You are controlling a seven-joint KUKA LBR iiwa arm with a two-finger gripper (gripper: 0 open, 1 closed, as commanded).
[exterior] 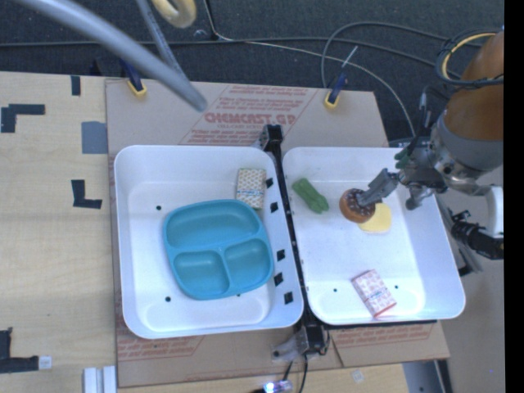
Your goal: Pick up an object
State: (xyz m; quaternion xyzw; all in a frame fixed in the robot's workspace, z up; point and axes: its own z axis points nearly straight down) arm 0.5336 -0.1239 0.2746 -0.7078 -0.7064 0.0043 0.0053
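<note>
The blue divided plate [218,249] sits in the left bin [131,219], well left of the pincer [366,196]. Over the right bin [426,301] the pincer hangs low, just above the brown disc [355,207] lying on a yellow piece [378,219]; I cannot tell how wide it stands. I'd judge it is approaching; next it must settle squarely and close, above the cardboard-covered bench [246,113].

Tray [218,250] in left bin [131,219]; pickle [310,195], perhaps a cookie [355,208], in right bin [426,293].
</note>
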